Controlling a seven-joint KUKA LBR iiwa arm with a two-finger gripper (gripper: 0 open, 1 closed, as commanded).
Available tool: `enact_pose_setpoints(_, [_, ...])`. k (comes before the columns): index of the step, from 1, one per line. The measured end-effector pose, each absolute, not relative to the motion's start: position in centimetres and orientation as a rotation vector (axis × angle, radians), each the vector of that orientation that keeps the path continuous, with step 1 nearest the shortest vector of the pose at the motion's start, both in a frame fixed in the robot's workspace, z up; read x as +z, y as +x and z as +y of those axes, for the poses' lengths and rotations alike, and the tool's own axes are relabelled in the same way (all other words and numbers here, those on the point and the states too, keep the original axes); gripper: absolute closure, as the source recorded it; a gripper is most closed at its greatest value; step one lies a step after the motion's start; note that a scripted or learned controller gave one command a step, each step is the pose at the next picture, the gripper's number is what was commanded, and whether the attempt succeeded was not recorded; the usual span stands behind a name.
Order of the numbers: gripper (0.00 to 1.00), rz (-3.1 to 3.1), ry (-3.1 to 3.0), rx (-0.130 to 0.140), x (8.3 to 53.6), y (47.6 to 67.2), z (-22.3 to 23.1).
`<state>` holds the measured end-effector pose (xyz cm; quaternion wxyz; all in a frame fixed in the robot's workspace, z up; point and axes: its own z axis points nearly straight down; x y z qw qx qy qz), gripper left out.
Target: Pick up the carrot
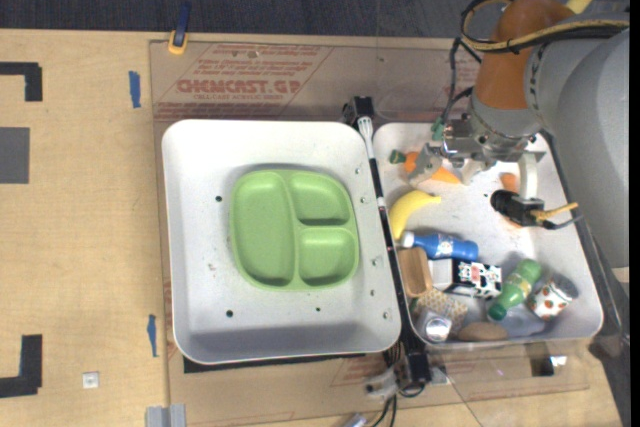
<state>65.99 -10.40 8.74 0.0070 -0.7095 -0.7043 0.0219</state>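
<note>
Camera view, from above: we find the arm (560, 65) reaching in from the right over the far end of the right bin (585, 310). Its gripper (445, 160) sits low at that bin's far-left corner, just above an orange wedge that we take to be the carrot (443, 178). The carrot lies on the bin floor, near the far wall, just beyond the banana (412, 210).

Progress, as we judge it: the approach is made, the grasp is not confirmed. The carrot appears to rest in the bin and we see nothing lifted. Closing on it, and the lift clear of the bin, remain to be done.

Gripper state: we cannot tell. The wrist body covers the fingers from this angle, so their spread is not on record.

Other findings: the left bin (190, 245) carries a green tray (295, 230), untouched by this task. The right bin is crowded at its near end with a blue bottle (445, 245), a green bottle (515, 285) and small items we cannot identify.

Hard to make out: part of the carrot is hidden under the gripper, so its full length and lie are uncertain. A second orange spot (509, 181) shows beside the gripper's right side; we cannot say what it is. Contact between gripper and carrot cannot be judged.
</note>
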Motion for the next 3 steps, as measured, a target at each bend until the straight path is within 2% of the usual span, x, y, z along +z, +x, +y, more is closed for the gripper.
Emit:
enact_pose_setpoints(1, [1.0,-2.205,-2.222,0.067,10.0,66.1,-10.4])
enact_pose_setpoints(2, [0.0,-2.206,-2.222,0.07,10.0,66.1,-10.5])
enact_pose_setpoints(3, [0.0,-1.752,-2.613,-0.005,8.9,61.6,-9.4])
